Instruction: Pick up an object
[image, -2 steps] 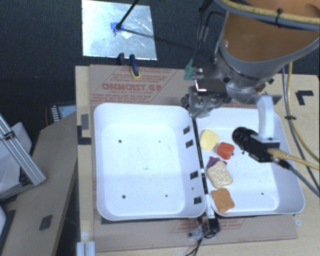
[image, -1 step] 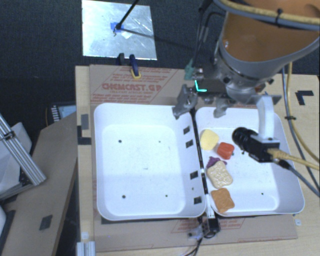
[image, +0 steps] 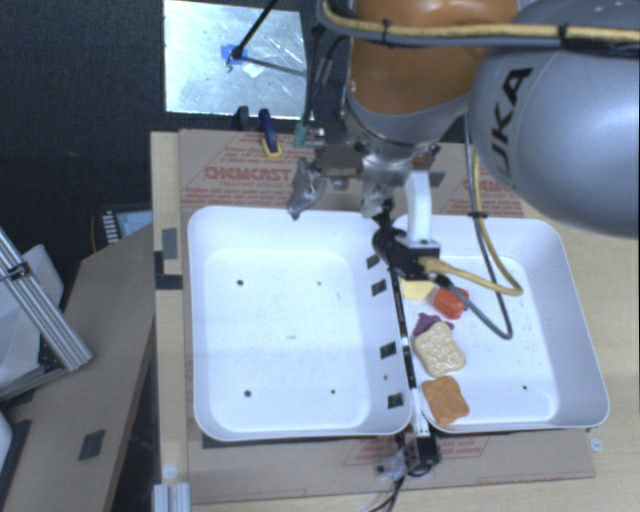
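Several small toy foods lie in the right bin (image: 530, 400) near the divider: a yellow piece (image: 417, 291), a red piece (image: 451, 303), a purple piece (image: 428, 323), a beige cracker (image: 439, 351) and an orange-brown biscuit (image: 446, 398). My gripper (image: 336, 203) hangs over the far rim of the left bin (image: 280, 340), up and to the left of the food. Its fingers (image: 298, 200) are spread open with nothing between them.
A black strip with clips (image: 400, 330) runs along the divider between the bins. A yellow and grey cable (image: 490, 285) droops from the wrist over the right bin. Cardboard (image: 230, 170) lies under both bins. Metal rails (image: 40, 310) stand at the left.
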